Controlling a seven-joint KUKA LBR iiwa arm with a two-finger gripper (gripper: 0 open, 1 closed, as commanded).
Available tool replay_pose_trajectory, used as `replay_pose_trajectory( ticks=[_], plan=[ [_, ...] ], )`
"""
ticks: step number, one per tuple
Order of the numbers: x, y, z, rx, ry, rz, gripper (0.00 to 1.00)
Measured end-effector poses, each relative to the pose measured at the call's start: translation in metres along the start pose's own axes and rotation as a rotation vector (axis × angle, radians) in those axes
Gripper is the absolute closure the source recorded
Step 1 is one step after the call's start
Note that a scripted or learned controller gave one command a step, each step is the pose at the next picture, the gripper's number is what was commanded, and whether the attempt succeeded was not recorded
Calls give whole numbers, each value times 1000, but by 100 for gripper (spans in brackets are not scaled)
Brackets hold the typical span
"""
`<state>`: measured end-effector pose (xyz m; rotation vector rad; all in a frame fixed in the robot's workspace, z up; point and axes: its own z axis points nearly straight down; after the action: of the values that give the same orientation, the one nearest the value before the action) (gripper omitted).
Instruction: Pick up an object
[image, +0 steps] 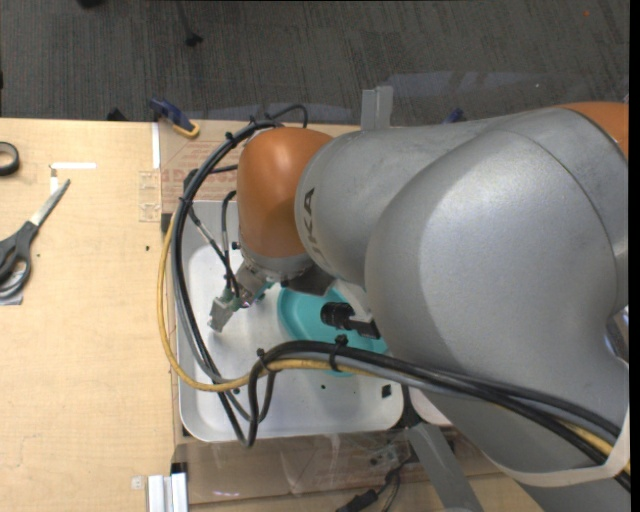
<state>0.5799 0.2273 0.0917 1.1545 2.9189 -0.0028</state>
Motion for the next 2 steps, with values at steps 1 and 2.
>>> replay_pose_trajectory(
  ticks=[1, 2],
  plan=[
    [-105, -58, -88, -3, -2, -314, 0],
    [-31, -102, -1, -4, 1, -135, 0]
  ],
)
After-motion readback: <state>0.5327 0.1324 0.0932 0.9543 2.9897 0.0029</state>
